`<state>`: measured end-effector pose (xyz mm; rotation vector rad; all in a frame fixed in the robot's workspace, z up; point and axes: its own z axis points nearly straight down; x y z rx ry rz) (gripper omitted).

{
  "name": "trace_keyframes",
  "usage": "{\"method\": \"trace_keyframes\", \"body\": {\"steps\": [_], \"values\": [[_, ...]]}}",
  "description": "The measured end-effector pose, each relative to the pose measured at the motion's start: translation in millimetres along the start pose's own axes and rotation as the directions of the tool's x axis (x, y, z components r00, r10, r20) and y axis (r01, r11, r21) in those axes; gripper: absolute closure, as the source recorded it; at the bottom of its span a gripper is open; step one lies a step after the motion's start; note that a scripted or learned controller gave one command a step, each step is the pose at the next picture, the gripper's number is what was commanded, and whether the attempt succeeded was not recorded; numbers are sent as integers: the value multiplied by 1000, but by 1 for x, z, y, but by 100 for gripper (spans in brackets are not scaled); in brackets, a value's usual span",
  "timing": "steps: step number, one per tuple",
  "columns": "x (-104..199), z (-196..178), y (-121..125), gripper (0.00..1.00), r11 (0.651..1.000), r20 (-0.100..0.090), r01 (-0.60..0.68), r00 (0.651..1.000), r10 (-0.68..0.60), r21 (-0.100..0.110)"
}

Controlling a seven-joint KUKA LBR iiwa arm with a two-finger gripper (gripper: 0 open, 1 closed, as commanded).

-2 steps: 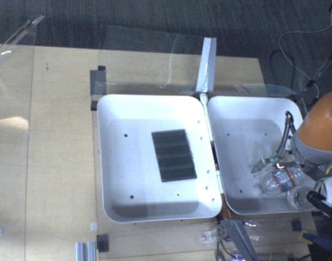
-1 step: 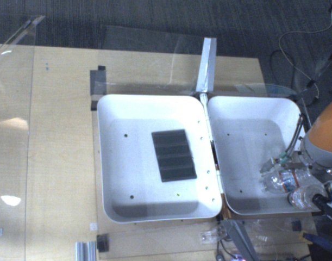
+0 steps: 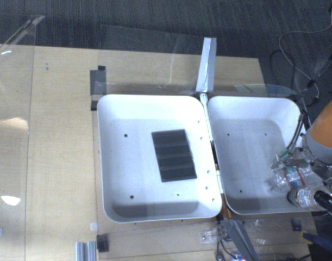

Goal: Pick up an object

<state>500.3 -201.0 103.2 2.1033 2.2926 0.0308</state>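
A dark ribbed rectangular pad (image 3: 174, 155) lies flat in the middle of the left bin (image 3: 114, 145). In the right bin (image 3: 247, 118), at its front right corner, lies a crumpled clear plastic bottle (image 3: 292, 181) with a coloured label. My gripper (image 3: 294, 167) comes in from the right and hangs right over this bottle, low in the bin. The grey wrist and the orange band (image 3: 326, 125) above it hide part of the bin's right wall. Clear plastic and gripper parts blend together there, so contact is unclear.
A metal upright post (image 3: 206, 64) stands at the back where the two bins meet. Cables (image 3: 299, 42) run along the right side beyond the bench. Clamps and brackets (image 3: 231, 238) sit at the front edge under the bins.
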Motion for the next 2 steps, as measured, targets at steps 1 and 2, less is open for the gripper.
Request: {"method": "trace_keyframes", "body": {"steps": [1,2], "values": [[88,-112,37,100,990,-4,-138,990,138,29],[45,-169,-2,100,926,5,-377,926,377,30]]}}
